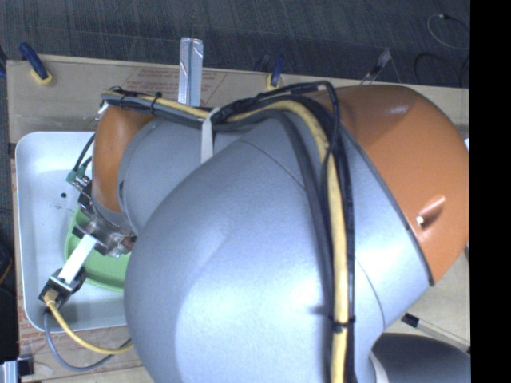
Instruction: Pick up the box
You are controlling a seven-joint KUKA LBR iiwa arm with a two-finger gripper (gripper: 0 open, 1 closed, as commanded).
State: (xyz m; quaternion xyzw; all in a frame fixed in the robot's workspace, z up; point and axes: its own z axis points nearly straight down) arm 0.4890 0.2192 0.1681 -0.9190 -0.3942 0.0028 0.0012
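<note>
- Dark carpeted floor behind the far edge of the desk, a pale wooden top with blue clamps at that edge.
- White bin on the desk's left part, only its left side and near corner open to view.
- Grey KUKA arm reaching over the bin from the right, huge in the foreground, with its orange band on the right and a second orange section directly above the bin.
- Black and yellow cables strapped along the arm's back, a yellow cable looping past the bin's near edge.
- Wrist hardware low inside the bin, a white and black connector sticking out toward the bin's near-left corner.
- Green object lying in the bin under the wrist, mostly hidden.
- Pincer state: cannot tell, wrist and arm in the way.
- Box: no place in the bin to be made out for it, most of the bin being behind the arm.
- Silver upright post beyond the bin's far edge.
</note>
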